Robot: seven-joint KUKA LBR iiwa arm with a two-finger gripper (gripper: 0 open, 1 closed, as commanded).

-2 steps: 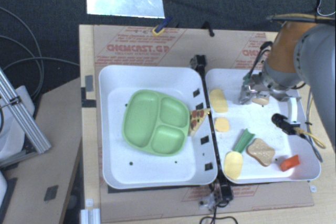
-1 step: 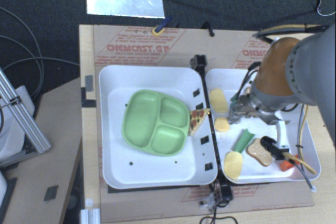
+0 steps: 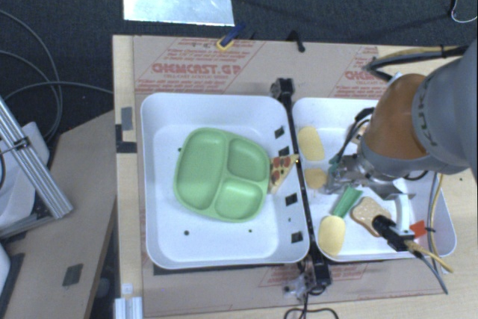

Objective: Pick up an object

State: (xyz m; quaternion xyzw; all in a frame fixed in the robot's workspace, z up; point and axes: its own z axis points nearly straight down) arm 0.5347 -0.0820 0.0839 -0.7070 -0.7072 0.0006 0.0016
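The pincer [image 3: 340,179] sits low in the right bin [image 3: 448,235], just above the green object [image 3: 346,201]; how it stands I cannot tell. Yellow pieces [image 3: 332,234] and toast [image 3: 366,214] crowd the green object, so a grab could nudge them or slip

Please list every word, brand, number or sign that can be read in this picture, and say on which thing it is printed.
"CHEMCAST GP": red print on the brown board under the bins, above the left bin.
More red print on the same board above the right bin: partly hidden, too blurred to read.
Nothing else readable.
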